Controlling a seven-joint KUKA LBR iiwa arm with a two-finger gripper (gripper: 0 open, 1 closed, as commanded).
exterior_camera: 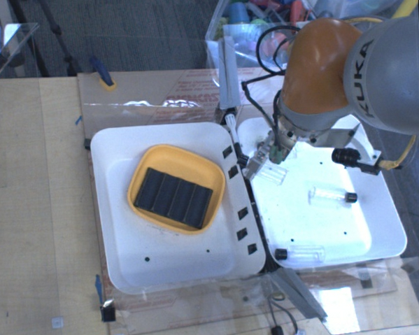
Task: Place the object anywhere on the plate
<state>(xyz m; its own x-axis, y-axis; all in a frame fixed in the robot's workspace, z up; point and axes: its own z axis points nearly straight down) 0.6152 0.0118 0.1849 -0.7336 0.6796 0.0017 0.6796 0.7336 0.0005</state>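
- Nearest the camera, a clear tube with a dark cap [298, 252] lies along the front edge of the right bin [381, 242].
- Another capped clear tube [331, 195] rests mid-bin, its long axis running roughly left to right, dark cap toward the right.
- A third clear piece [269, 173] lies just below and beside the gripper [265, 155], near the bin's left wall; whether it sits between the fingers I cannot tell, nor whether they are parted or closed.
- So the likely task object is in the right bin, close under the tool.
- Leftward, across the divider between the bins, the yellow plate [208, 172] sits in the left bin [123, 266], carrying a dark ribbed slab [175, 197].
- My judgement: the coming move turns on that leftward direction, tool to plate, once a grasp is secure.
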